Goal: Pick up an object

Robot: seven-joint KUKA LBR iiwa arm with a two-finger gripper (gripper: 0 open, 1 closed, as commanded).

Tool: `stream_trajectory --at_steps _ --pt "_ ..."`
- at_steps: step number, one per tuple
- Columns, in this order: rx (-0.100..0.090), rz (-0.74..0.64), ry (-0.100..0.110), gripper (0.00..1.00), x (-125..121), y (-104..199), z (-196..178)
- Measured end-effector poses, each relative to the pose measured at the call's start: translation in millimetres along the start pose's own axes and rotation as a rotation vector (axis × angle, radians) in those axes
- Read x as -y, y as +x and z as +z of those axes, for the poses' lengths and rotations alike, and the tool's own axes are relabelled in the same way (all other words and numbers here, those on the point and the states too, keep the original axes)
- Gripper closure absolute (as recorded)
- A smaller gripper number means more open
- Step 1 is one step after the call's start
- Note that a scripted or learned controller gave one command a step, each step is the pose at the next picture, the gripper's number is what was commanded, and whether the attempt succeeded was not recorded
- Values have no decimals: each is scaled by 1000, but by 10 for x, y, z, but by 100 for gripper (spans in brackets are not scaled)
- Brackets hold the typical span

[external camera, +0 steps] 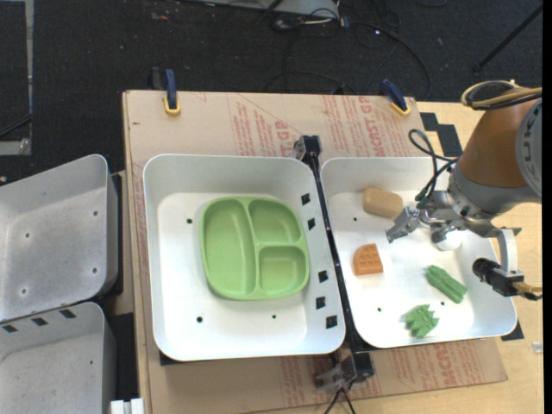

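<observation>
My gripper [423, 229] hovers in the right bin [492, 317], near its middle, open with nothing between its fingers. A tan bread-like block [382, 202] lies just up and left of it. An orange waffle piece [368, 260] sits lower left of the gripper. A green pickle-like stick [446, 283] lies below it, and a green leafy piece [421, 319] rests near the bin's front wall. None of these touches the gripper.
The left bin [172, 317] holds a green sectioned plate [255, 247]. A black divider [326, 240] runs between the bins. The arm's grey and orange body [500, 158] hangs over the right bin's far right side. White trays [52, 231] stand off the bench's left.
</observation>
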State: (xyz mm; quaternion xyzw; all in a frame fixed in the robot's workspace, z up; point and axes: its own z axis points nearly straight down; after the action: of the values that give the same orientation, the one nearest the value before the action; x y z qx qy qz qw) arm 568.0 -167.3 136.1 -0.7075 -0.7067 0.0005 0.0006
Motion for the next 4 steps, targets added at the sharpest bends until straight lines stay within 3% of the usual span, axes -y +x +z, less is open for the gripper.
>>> stream_trajectory --at_steps 1,2,4 --pt "0 0 1 0 2 7 462" --pt "0 1 -1 100 -4 4 339" --pt "1 -4 -5 100 -185 46 -614"
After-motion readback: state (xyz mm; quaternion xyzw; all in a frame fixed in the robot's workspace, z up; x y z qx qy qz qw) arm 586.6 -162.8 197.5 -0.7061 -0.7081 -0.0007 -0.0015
